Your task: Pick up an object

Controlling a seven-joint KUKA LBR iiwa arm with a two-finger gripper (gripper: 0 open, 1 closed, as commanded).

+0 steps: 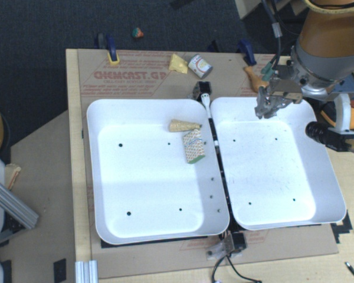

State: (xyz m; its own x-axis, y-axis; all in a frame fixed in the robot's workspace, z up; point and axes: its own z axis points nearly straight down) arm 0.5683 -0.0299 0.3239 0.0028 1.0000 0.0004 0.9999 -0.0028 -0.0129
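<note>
In the left bin [112,205], near its upper right, lie two objects: a tan, roll-shaped piece [183,125] and just below it a green-and-white patterned packet [193,145]. They touch or nearly touch. My gripper [265,111] hangs over the far edge of the right bin [318,199], well to the right of both objects. Nothing shows between its fingers.
On the cardboard behind the bins lie a yellow scrap [178,64], a small white box [200,66] and an orange tool [255,77]. Blue clamps [112,47] hold the board's far edge. A black clip [203,91] sits at the seam between the bins.
</note>
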